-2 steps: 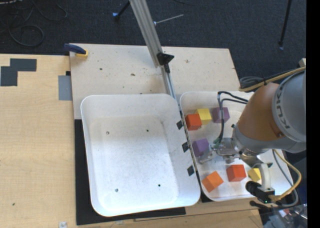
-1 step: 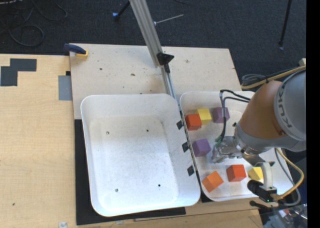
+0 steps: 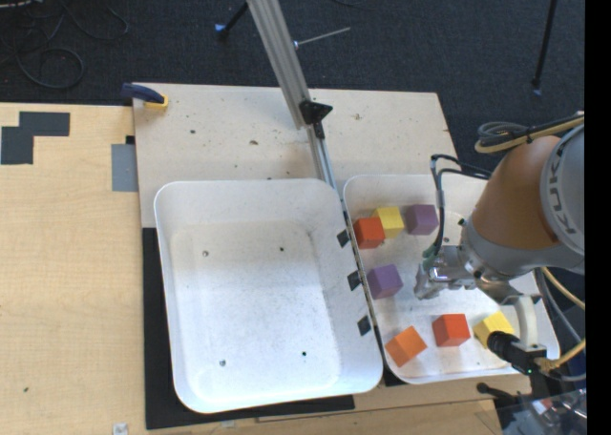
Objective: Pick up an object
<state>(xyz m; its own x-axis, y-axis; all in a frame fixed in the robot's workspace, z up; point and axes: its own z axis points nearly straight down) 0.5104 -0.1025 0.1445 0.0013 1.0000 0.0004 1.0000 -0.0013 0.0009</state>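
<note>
Fingers (image 3: 431, 278): state cannot be determined. Risk: descent lands between the purple cube (image 3: 385, 280) beside them and red cube (image 3: 451, 330), closing on nothing.

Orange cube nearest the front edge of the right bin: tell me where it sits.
The orange cube lies in the right white bin, near its front-left corner, just left of the red cube and below the purple cube.
</note>
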